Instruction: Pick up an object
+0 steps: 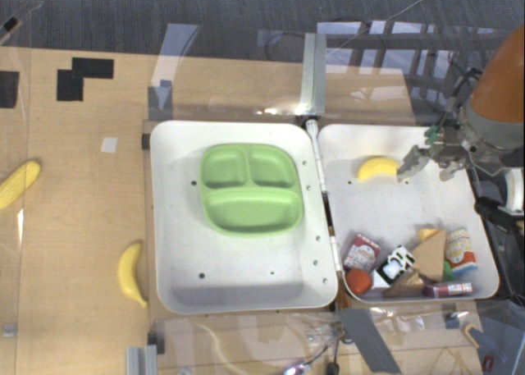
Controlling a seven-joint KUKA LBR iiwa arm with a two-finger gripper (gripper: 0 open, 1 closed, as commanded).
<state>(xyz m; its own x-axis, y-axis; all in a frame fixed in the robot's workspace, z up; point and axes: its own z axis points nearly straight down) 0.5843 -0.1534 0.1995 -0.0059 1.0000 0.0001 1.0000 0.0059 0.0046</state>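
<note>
Overall, we saw the bench [74, 226] carrying two shallow white bins side by side. On its bare wood a banana [131, 273] lay just beside the left bin's [238, 291] left wall, near that bin's front left corner, and an ear of corn [18, 183] lay at the bench's left edge. Black block-shaped marks [84, 75] sat toward the bench's back left corner.

A green divided plate [249, 187] rested in the middle of the left bin, three compartments showing.

The arm [499, 94] reached over the right bin's [385, 217] back right corner, orange band uppermost. Its gripper [425, 156] hung low near the bin's back wall, one finger pointing toward a yellow lemon-like piece [376, 169] that lay just beside it, toward the bin's back left. We could not tell whether the fingers were spread or pressed together, and nothing showed between them.

Along the right bin's front wall lay a crowded heap: a tan wedge [428, 257], a red packet [362, 251], a red rounded piece [358, 281], a black-and-white item [397, 264], a small jar-like thing with a red and white label [459, 245], and a dark red marker-shaped tube [448, 289]. We found every label there too small to read.
</note>
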